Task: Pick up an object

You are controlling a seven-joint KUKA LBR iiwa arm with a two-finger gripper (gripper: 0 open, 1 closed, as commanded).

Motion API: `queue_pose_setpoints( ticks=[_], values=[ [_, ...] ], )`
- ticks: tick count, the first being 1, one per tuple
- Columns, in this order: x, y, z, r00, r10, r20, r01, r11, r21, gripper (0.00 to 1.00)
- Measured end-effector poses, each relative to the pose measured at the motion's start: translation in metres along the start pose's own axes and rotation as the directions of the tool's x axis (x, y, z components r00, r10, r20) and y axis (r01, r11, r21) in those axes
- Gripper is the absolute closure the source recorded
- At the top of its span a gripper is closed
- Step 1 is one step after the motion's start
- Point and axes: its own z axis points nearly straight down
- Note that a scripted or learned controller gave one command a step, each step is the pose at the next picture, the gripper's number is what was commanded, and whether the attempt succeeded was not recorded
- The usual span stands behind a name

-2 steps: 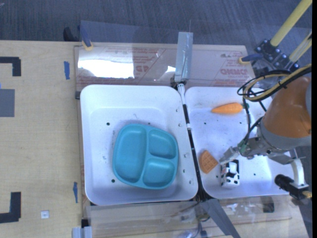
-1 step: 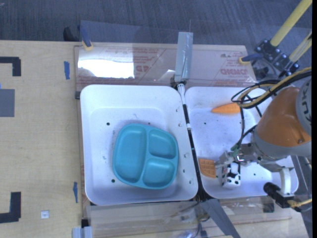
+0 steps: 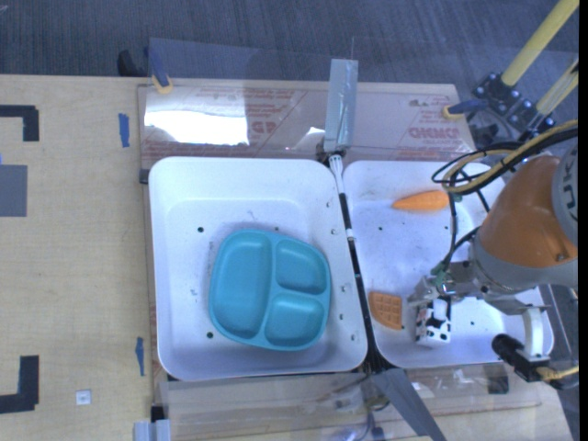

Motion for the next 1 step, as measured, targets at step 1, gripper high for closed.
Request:
queue_pose_setpoints(
  ticks=[1],
  values=[
    [0.0569, 0.0401, -0.0886, 0.999, 0.040, -0.003, -0.040, 0.999, 0.004, 1.00]
  ],
)
